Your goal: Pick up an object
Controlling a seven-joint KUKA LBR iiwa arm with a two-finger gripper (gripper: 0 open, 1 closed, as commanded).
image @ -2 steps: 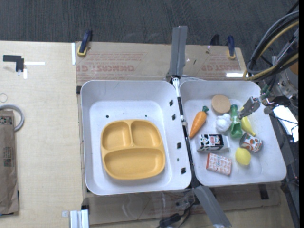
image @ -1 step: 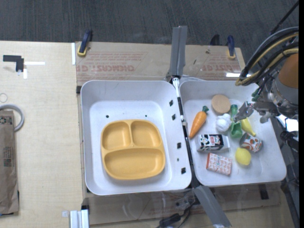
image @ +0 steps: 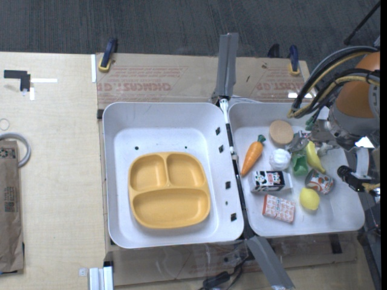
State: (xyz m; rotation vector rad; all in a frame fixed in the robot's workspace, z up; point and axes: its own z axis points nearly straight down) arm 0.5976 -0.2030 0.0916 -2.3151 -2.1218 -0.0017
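Just banana (image: pixel 312 156) beside fingers (image: pixel 300 141)

A dark grey carpeted floor (image: pixel 181 11) ran along the far side of the scene. The bench (image: pixel 54 162) had a pale wooden top, with a sheet of brown cardboard (image: pixel 163 80) laid at its far edge and held by blue clamps (image: pixel 109 53). A brown paper bag (image: pixel 9 210) lay at the near left. Light was even and soft.
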